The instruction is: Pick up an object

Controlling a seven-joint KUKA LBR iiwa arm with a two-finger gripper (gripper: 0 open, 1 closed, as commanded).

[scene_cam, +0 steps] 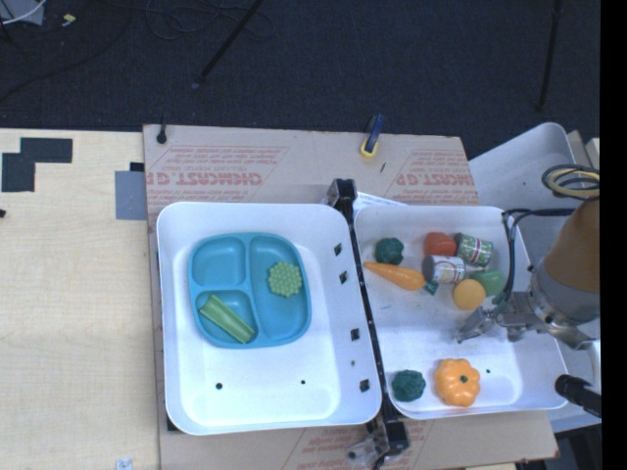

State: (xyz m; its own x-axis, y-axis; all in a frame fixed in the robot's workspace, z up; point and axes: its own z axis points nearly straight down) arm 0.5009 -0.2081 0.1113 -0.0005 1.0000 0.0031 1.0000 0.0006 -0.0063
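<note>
My gripper (477,327) hangs low over the right bin (431,399), reaching in from the right, its fingers spread apart with nothing between them. Just above it lie a yellow lemon (469,294) and a green item (490,282). Further up sit a tin can (447,269), a second can (475,250), a red tomato (439,243), an orange carrot (395,275) and a dark green broccoli (389,251). Along the bin's front edge rest an orange pumpkin (458,381) and another broccoli (409,386).
The left bin (245,399) bears a blue divided plate (249,289) with a green pea cluster (284,279) and a green celery piece (225,318). A black divider (359,311) runs between the bins. Bare floor lies in the right bin's middle.
</note>
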